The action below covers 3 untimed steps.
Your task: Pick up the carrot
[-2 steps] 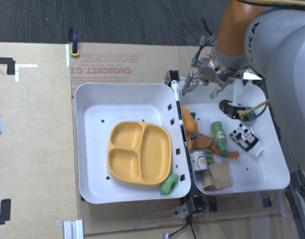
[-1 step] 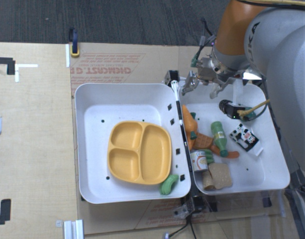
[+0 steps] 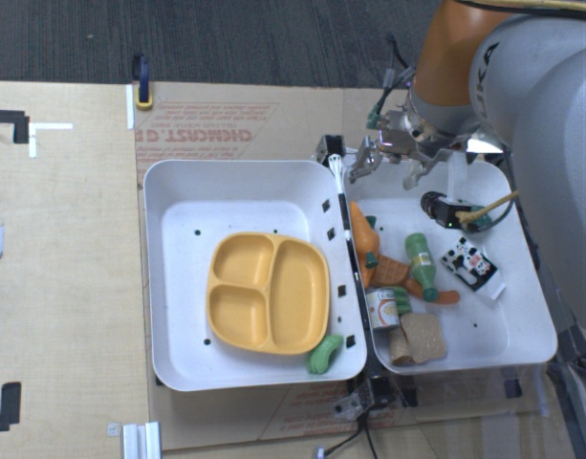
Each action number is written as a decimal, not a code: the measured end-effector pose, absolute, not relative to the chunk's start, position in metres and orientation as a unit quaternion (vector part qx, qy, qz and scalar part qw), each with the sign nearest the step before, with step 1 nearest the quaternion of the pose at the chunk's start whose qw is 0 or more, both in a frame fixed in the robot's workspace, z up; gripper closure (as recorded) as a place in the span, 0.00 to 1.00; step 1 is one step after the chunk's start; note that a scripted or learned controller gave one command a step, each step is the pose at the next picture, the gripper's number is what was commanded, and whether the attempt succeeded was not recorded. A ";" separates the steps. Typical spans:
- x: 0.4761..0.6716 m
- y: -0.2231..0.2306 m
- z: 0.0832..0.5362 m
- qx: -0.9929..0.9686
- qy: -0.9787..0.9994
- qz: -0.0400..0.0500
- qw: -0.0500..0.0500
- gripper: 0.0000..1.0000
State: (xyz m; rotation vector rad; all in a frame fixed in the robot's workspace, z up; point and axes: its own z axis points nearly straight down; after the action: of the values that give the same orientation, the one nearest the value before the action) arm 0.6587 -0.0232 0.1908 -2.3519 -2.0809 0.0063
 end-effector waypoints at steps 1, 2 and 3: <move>0.659 -0.023 0.191 -0.749 -0.663 0.002 0.001 0.00; 0.659 -0.023 0.191 -0.749 -0.663 0.002 0.001 0.00; 0.659 -0.023 0.191 -0.749 -0.663 0.002 0.001 0.00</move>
State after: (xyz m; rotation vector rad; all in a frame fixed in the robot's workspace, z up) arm 0.6587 -0.0232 0.1908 -2.3520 -2.0809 0.0062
